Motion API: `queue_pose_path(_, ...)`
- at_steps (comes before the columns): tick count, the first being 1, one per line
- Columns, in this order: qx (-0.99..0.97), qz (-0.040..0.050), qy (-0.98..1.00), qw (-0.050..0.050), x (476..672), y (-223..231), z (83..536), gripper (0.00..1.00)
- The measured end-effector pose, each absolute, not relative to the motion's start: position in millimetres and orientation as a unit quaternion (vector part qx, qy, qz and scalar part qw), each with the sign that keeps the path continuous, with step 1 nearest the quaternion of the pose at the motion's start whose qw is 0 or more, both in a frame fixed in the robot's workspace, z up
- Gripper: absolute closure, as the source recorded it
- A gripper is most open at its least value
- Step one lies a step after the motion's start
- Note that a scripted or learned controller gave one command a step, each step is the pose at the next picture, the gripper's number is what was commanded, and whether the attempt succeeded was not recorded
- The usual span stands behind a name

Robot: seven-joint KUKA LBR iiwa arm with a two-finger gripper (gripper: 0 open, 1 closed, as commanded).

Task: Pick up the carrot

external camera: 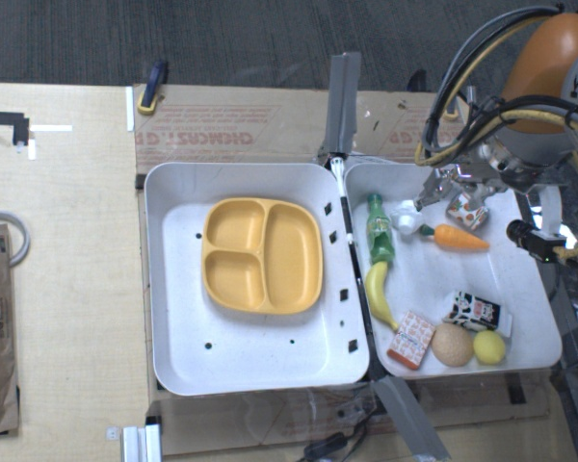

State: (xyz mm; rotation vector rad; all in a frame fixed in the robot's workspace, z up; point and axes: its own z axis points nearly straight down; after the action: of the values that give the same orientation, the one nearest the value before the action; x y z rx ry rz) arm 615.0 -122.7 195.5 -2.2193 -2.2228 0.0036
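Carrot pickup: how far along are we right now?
Early stage. Done: the arm has reached over the right bin, with the claw just above and left of the carrot. In hand: nothing visible; the carrot lies on the bin floor beside a small can. Left: lining up on the carrot, gripping and lifting it.

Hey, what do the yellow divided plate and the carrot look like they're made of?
The yellow divided plate looks like moulded plastic with a matte finish: uniform colour, rounded compartment ridges, soft sheen. The carrot is probably a plastic toy: smooth, evenly bright orange skin with a neat green cap, though a real one can't be ruled out.
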Motion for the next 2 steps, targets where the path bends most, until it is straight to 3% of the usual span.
queue_pose_path(1, -0.707, 0.0013, -0.707, 0.000, 605.4, -180.7, 173.6, 0.00)
queue_pose_path(2, -0.619, 0.0004, -0.786, -0.001, 603.0, -204.7, 95.2, 0.00)
